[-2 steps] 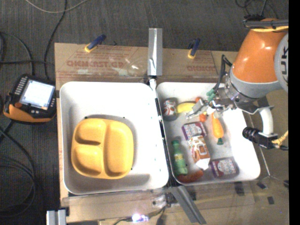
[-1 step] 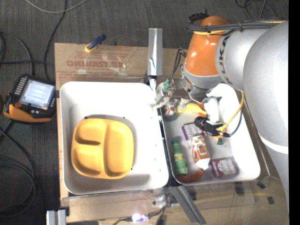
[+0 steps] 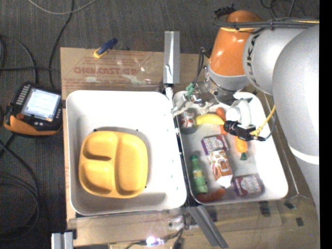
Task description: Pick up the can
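Note:
The can (image 3: 187, 122) is small and dark with a red and white label. It stands at the far left corner of the right bin (image 3: 277, 183), close to the wall between the two bins. My gripper (image 3: 185, 104) hangs just beyond and above the can, almost over it, below the orange band of the arm (image 3: 233, 51). The gripper's metal parts overlap the can's far rim, so I cannot tell whether they touch it.
A banana (image 3: 210, 119) lies right beside the can. The right bin also holds a green bottle (image 3: 197, 174), purple pouches (image 3: 213, 143), a white and red carton (image 3: 221, 165) and a carrot (image 3: 241, 145). A yellow divided tray (image 3: 114, 162) sits in the left bin (image 3: 78, 108).

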Motion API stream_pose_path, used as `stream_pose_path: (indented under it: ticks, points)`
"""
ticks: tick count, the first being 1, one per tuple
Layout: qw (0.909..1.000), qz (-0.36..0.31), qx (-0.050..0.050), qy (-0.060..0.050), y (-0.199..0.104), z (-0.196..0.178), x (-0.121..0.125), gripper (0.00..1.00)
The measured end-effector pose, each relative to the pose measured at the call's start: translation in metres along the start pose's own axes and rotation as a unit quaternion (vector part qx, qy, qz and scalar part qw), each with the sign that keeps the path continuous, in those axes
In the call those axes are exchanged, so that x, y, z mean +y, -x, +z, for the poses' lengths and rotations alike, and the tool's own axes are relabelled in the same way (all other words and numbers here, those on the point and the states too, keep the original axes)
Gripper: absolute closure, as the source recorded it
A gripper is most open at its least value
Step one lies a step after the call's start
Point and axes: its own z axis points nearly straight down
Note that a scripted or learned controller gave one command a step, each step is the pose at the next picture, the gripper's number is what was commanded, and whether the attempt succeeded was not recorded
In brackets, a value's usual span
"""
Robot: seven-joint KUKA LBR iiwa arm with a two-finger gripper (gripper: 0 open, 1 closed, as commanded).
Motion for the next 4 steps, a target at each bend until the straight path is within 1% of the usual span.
stream_pose_path:
  ticks: [1, 2, 3, 4]
  points:
    - [0.9994, 0.033, 0.001, 0.0, 0.051, 0.0, -0.01, 0.0]
    - [0.9998, 0.021, 0.0, 0.0, 0.04, 0.0, -0.018, 0.0]
    - [0.9928, 0.119, -0.001, 0.007, 0.08, 0.074, -0.053, 0.0]
    - [0.9858, 0.166, -0.004, 0.023, 0.083, 0.083, -0.074, 0.0]
